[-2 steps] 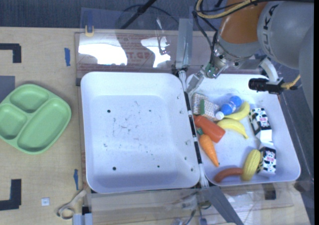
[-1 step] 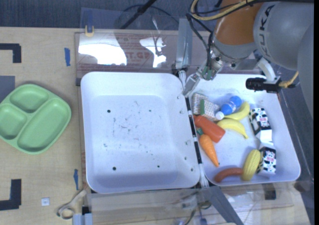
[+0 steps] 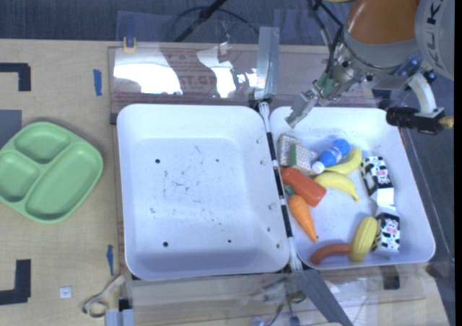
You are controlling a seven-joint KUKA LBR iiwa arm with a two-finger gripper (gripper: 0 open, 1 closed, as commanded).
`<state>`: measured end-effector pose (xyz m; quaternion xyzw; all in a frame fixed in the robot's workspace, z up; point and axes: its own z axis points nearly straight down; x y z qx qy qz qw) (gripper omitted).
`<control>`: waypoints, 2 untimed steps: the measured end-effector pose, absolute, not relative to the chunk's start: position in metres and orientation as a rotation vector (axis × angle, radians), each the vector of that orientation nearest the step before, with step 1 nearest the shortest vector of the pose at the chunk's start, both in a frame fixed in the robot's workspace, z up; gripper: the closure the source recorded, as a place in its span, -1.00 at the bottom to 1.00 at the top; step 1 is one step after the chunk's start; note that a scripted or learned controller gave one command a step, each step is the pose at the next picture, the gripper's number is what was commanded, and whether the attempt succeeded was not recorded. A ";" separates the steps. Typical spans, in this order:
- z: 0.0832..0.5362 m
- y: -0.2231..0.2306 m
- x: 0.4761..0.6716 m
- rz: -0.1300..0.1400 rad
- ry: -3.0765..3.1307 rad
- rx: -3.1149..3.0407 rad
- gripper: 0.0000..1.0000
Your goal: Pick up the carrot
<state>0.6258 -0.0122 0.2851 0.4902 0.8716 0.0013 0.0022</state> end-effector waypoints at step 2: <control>0.186 -0.026 0.624 0.002 2.771 1.478 -1.00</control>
